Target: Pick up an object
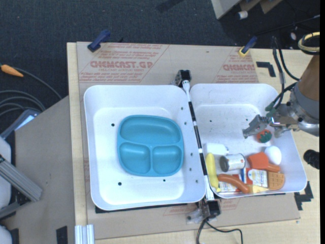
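My gripper (260, 126) hangs over the right part of the right bin (228, 98), reaching in from the right. A small red and green object (263, 135), like a strawberry, lies right under it; contact cannot be made out. Along the bin's near side lie a white egg (273, 154), an orange piece (259, 161), a silver can (231, 162), a white block (216, 149), a yellow banana (211, 171), an orange carrot (236, 182), a printed packet (257, 177) and a tan waffle (274, 180).
The left bin (101, 136) holds a blue divided plate (150, 145). A black divider with clamps (192, 117) runs between the bins. Cables hang by the arm at the right (281, 70). The right bin's far half is bare white floor.
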